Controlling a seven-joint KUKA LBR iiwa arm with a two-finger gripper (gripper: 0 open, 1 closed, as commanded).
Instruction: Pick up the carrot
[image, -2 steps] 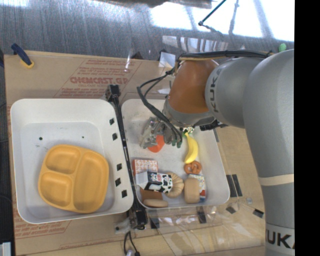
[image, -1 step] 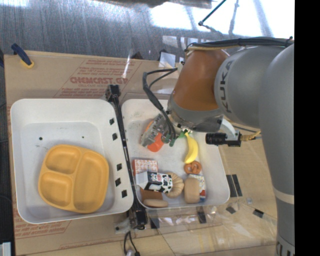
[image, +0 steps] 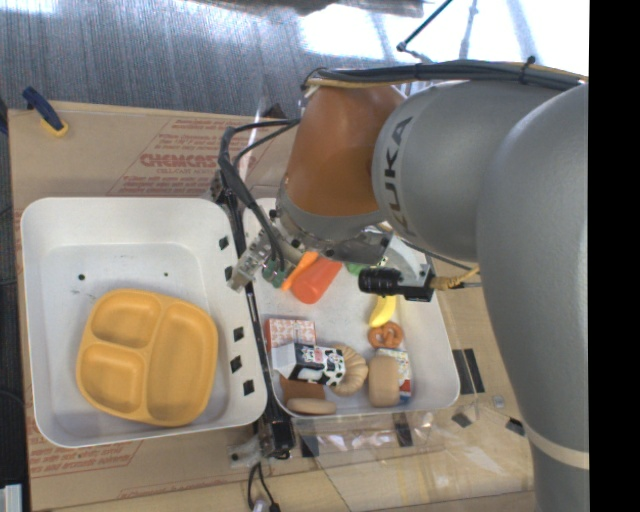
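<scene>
The carrot (image: 313, 279) is a stubby orange piece with a bit of green at its right end. It sits in the upper part of the right bin (image: 440, 345), directly under the arm's wrist. My gripper (image: 268, 262) hangs just left of the carrot, near the wall between the two bins. The grey wrist and orange band cover most of it. From this angle I cannot tell whether the carrot is between the gripper's tips or only beside them.
The left bin (image: 60, 230) holds a yellow divided plate (image: 148, 355). Lower in the right bin lie a red box (image: 289, 330), a cow-patterned carton (image: 320, 366), a croissant (image: 352, 370), a bread roll (image: 383, 381), a pretzel (image: 386, 336) and a yellow piece (image: 382, 311).
</scene>
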